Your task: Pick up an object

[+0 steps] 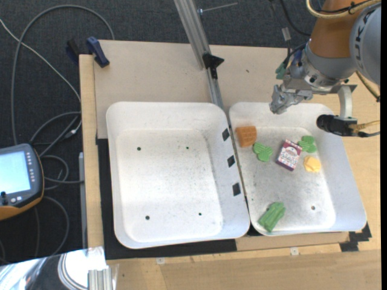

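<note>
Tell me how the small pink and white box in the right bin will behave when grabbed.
The pink and white box looks like thin printed carton, so probably light and easily crushed. Its flat faces suggest it will slide rather than roll. It lies close to a green piece, which may get nudged.

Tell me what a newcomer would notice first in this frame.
The grey and orange arm at top right, its gripper hanging over the right bin's far rim. Then the bright pieces in that bin: an orange block, a pink box, a yellow piece and green pieces.
</note>
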Action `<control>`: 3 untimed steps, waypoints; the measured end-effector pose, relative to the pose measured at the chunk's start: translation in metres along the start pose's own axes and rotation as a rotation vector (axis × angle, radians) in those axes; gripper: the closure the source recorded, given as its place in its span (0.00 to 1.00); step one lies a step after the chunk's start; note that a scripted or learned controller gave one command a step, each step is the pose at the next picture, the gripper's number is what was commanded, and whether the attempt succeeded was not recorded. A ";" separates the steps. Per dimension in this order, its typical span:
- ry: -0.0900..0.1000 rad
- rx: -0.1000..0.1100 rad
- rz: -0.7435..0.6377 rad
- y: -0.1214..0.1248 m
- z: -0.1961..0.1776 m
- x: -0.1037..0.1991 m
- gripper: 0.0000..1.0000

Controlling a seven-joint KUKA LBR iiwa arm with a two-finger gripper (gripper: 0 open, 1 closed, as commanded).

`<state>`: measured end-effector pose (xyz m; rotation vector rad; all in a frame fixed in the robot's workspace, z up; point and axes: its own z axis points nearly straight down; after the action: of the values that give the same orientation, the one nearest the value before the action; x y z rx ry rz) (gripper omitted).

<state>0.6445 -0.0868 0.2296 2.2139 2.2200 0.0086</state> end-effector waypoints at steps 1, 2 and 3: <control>0.000 0.004 0.001 0.001 -0.033 0.000 1.00; 0.004 0.011 -0.004 -0.011 -0.036 0.062 1.00; 0.004 0.012 -0.005 -0.018 -0.033 0.124 1.00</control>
<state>0.6259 0.0367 0.2621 2.2162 2.2338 0.0002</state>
